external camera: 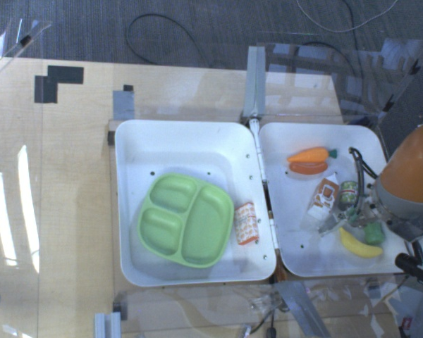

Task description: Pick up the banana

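camera view is looking down at a slant on a pale wooden bench (56, 189) bearing two shallow white plastic bins side by side. the left bin (183, 136) is holding a light green plastic plate with three compartments (186, 220), lying flat toward the bin's front, and a small packet with a red and white label (246, 223) is lying just beside the plate's right edge, close to the wall between the bins.

the right bin (296, 255) is holding several small things. an orange toy carrot with a green tip (309, 157) is lying near the bin's back, pointing left to right. below it, a small clear bottle with a brown and white label (323, 198) is lying tilted, and a small can with a green label (348, 192) is sitting just beside it on the right.

the yellow curved banana (359, 245) is lying on the floor of the right bin, near its front right corner, with nothing gripping it.

the grey arm with its orange band (412, 167) is reaching in from the right, over the right side of the right bin. its two-finger gripper (354, 219) is hanging just above and beside the banana, near the bottle's lower end. a small green object (374, 232) is sitting next to the banana's upper right. the gripper is too small and cluttered to say how it is set.

dark grey carpet (197, 13) with loose black cables is lying beyond the bench.
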